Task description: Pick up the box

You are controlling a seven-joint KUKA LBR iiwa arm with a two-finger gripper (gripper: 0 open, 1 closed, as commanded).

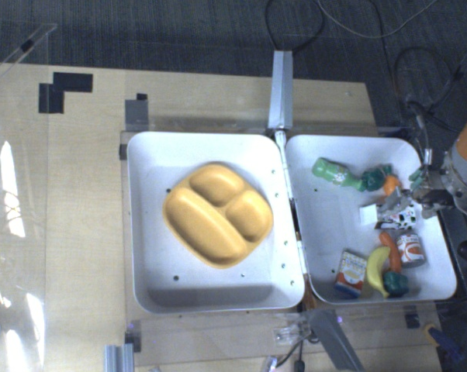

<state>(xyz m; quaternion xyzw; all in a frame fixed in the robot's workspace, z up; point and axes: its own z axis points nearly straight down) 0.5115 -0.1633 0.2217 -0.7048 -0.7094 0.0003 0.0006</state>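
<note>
A small box (348, 273) with an orange and blue face lies near the front edge of the right bin (326, 239), beside a yellow banana (375, 270). My gripper (395, 205) reaches in from the right and hangs low over the middle right of that bin, above a black-and-white patterned object (404, 219) and next to a small white block (368, 214). The box sits well in front of the gripper and to its left, apart from it.
The right bin also holds a green bottle (332, 172), a green and orange toy (381, 180), a red and white can (409, 250), a carrot (389, 248) and a dark green item (397, 284). A large yellow bread-shaped object (217, 213) lies in the left bin (152, 285).
</note>
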